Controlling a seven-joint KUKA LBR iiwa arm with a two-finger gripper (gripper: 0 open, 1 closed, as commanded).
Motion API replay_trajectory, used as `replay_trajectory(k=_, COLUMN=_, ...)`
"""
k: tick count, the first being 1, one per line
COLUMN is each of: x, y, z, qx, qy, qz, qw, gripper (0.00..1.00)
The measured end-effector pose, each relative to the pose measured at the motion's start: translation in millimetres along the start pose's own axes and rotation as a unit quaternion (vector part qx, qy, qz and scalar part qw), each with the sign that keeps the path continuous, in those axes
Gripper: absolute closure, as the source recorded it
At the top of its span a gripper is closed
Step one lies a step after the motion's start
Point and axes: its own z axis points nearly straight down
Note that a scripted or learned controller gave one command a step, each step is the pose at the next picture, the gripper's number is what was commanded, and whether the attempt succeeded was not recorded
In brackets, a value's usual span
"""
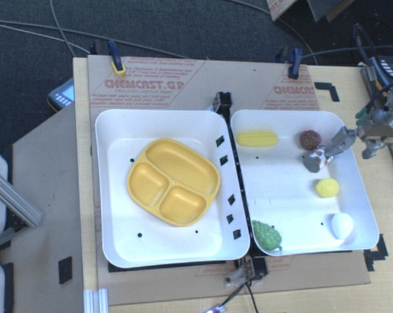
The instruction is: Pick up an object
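Broccoli (267,236): green, knobbly toy floret in the near left corner of the right bin (281,207), close against the divider wall.
Egg (341,226): smooth white oval near the right bin's near right corner, well apart from the broccoli.
Lemon (326,188): small round yellow piece, just beyond the egg, on the bin's right side.
Gripper (313,161): grey, reaching in at a slant from the right rim of the right bin, tip down just beyond the lemon; a red and white spot sits at the tip. Whether the fingers are apart or closed, and whether anything is between them, I cannot tell.
Brown ball (309,139): dark reddish-brown, rough-looking round piece, just beyond the gripper tip, very near it.
Corn (256,139): yellow, elongated, lying crosswise near the right bin's far left corner, well left of the brown ball.
Left bin (111,175): beside the right bin; it holds a yellow divided plate (174,182) with three compartments, lying flat.
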Motion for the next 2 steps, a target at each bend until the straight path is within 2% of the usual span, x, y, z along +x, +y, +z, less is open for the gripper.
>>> replay_trajectory(k=1, x=0, y=2, z=-6, qx=-0.005, qy=-0.001, qz=-0.002, qw=1.0000, gripper=0.00)
replay_trajectory(k=2, x=-2, y=-3, z=38, qx=-0.003, qy=0.000, qz=-0.001, qw=1.0000, gripper=0.00)
